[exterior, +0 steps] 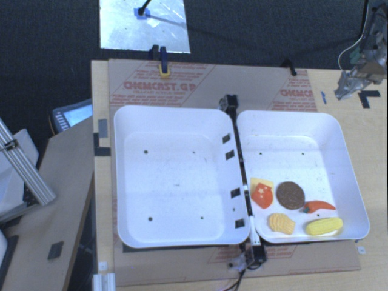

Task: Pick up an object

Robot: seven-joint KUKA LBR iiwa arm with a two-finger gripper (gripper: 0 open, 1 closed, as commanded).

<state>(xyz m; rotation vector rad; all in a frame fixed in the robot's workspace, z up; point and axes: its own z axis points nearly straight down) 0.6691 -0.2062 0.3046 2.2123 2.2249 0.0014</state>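
Several small food toys lie in the near part of the right bin (339,139): a yellow and red wedge (261,193), a brown round disc (290,194), a red chili pepper (319,207), a ridged yellow piece (281,224) and a yellow corn cob (324,225). My gripper (350,88) hangs at the far right edge of the view, beyond the right bin's far right corner and well away from the toys. Nothing shows between its fingers.
The left bin (121,162) stands beside the right one, joined by a black clipped divider (237,162). Both rest on a cardboard sheet (200,80). A shiny square plate (144,17) lies beyond the bench. A metal rail (24,168) slants at the left.
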